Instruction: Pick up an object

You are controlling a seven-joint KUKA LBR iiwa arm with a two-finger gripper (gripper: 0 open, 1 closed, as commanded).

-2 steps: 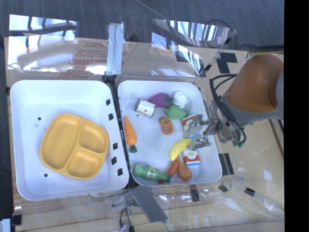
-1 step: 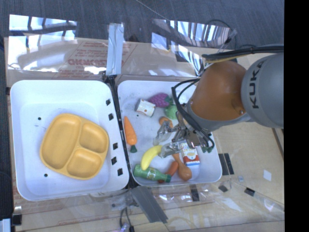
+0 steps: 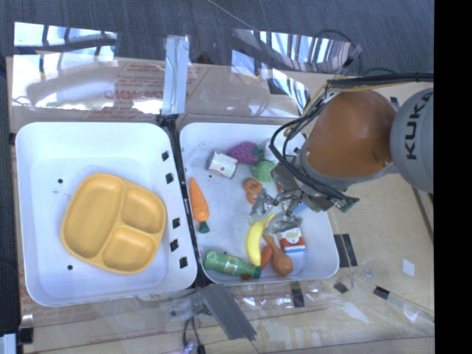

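camera view: claw (image 3: 278, 211) tips blurred, just above banana (image 3: 256, 240)

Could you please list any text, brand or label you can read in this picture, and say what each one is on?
"KU": black letters on the grey arm, cut off at the picture's edge.
Small white carton: red marking, too small to read.
Small carton by the banana: printing too blurred to read.
Cardboard behind the bins: faint reddish print, unreadable.
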